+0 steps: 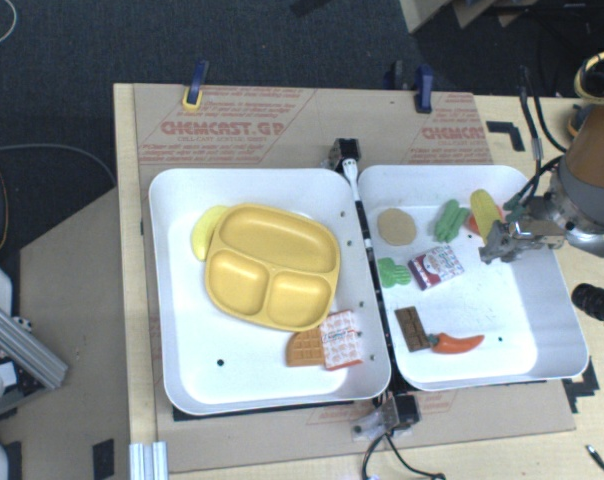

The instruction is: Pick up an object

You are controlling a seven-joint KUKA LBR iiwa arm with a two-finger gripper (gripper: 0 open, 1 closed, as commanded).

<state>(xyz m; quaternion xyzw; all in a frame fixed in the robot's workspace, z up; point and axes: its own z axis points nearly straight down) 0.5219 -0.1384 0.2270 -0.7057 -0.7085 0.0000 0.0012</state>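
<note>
I am at the approach step, nothing lifted yet. My gripper (494,246) hangs over the right bin (542,358); I cannot tell how it is set, the view is too coarse. The nearest candidate, a small red-and-white packet (437,266), lies just to my left, flat and slightly askew. Next I need to shift over it and descend.

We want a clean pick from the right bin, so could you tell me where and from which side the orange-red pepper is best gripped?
Grip the pepper across its thicker middle, coming straight down from above. It lies flat on the right bin floor with its long axis roughly left to right, so the fingers should close across its narrow width. Its left end touches or nearly touches the brown bar, so stay toward the tapered right half.
</note>
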